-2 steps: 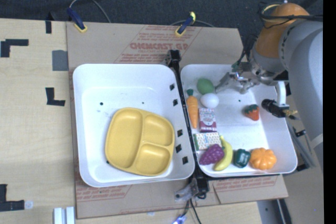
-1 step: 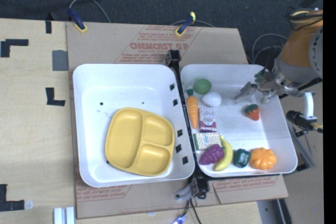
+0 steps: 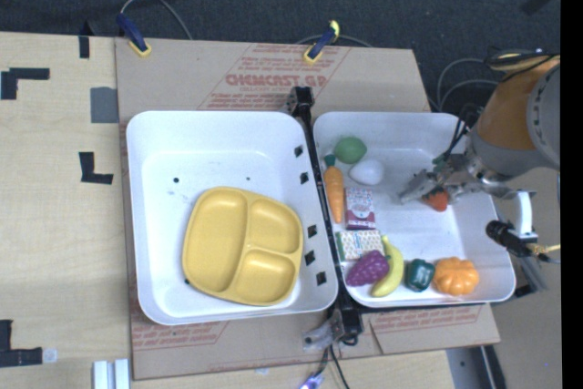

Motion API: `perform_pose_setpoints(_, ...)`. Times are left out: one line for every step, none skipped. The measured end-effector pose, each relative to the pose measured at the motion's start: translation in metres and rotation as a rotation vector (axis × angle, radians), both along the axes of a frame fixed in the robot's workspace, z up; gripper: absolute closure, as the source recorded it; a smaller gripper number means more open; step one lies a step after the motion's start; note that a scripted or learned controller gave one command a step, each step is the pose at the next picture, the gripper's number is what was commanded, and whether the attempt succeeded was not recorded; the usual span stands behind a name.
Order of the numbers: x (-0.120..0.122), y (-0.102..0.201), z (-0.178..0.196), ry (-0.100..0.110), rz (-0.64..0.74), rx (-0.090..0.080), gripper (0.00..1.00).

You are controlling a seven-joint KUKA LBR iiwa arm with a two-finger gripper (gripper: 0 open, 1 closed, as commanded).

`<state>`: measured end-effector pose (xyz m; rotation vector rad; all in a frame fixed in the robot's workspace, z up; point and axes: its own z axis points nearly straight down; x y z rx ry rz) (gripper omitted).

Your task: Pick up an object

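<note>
A small red object (image 3: pixel 439 201) sits between the fingers of the hand (image 3: pixel 430 190), gripped.

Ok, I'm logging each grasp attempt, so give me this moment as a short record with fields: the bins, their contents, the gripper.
left bin: yellow divided tray
right bin: green ball, white egg-like piece, carrot, two small packets, grapes, banana, dark green item, orange pumpkin, small red item
gripper: low in the right bin, beside the small red item
grasp: cannot tell
</note>
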<state>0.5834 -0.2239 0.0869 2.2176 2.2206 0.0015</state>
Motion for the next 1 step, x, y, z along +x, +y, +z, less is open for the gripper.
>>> perform_pose_setpoints(0.0008,-0.0007,0.0103,-0.003,0.0,-0.003,1.0)
